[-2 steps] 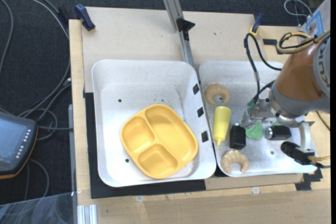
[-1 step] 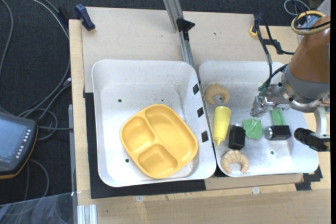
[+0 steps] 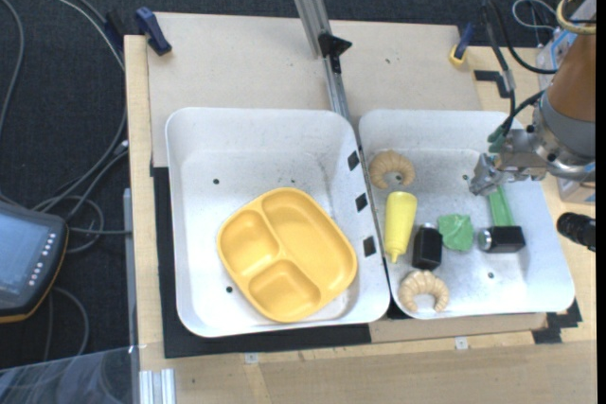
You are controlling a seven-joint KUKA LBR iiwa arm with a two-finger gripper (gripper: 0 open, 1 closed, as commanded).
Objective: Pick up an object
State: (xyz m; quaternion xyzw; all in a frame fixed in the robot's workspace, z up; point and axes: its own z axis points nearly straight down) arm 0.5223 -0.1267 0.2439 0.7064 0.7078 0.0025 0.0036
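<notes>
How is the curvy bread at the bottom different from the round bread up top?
The croissant is a crescent, open on one side; the donut is a closed ring. The croissant looks paler, the donut browner. The croissant lies at the right bin's near edge, the donut near its far end. Both are pastries beside the yellow bottle.

Two white bins: one yellow divided plate, one doughnut, one croissant, one yellow bottle, one black block.
</notes>
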